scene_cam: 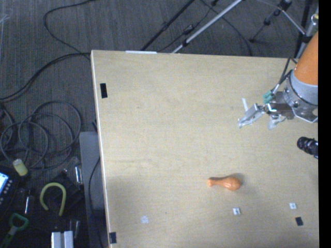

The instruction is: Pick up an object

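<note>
A small orange object (225,182), shaped like a pear with a narrow neck pointing left, lies on the tan bench top (170,118) toward the front right. My gripper (242,113) hovers at the right side, above and slightly right of the orange object and well apart from it. Its silver fingers (250,117) point left and stand open, with nothing between them. The arm's orange band and grey wrist (306,81) enter from the right edge.
Small markers dot the bench: a black tag (103,90) near the left edge, and white and black squares (236,211) near the front. Past the left edge, cables and tools (41,138) lie on the floor. Tripod legs (222,12) stand behind the bench.
</note>
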Controlling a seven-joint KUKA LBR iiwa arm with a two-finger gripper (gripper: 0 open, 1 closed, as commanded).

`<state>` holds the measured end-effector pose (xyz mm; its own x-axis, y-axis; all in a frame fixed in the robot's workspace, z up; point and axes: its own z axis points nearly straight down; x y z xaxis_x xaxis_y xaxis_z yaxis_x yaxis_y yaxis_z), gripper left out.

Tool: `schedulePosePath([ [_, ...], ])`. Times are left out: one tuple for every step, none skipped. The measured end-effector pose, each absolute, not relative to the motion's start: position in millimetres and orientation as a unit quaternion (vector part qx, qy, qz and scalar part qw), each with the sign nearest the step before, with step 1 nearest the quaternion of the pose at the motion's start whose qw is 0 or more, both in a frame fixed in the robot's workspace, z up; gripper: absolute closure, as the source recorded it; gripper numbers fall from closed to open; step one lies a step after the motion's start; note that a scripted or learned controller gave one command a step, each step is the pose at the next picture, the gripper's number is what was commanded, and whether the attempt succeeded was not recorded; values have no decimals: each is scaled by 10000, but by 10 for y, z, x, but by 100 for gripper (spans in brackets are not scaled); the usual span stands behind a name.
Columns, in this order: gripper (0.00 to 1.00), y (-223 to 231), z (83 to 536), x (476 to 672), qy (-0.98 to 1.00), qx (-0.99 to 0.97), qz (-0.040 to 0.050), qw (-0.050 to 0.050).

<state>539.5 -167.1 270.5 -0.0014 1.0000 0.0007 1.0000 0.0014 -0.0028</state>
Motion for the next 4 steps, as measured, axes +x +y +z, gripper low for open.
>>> schedulePosePath([
  [0, -1907, 1631, 6290, -7827, -6223, 10, 4],
  [0, -2089, 841, 6685, -8312, -5559, 10, -9],
  [0, -1644, 845, 6688, -8905, -4549, 1, -3],
  [100, -1634, 948, 6698, -8903, -4554, -18, -17],
])
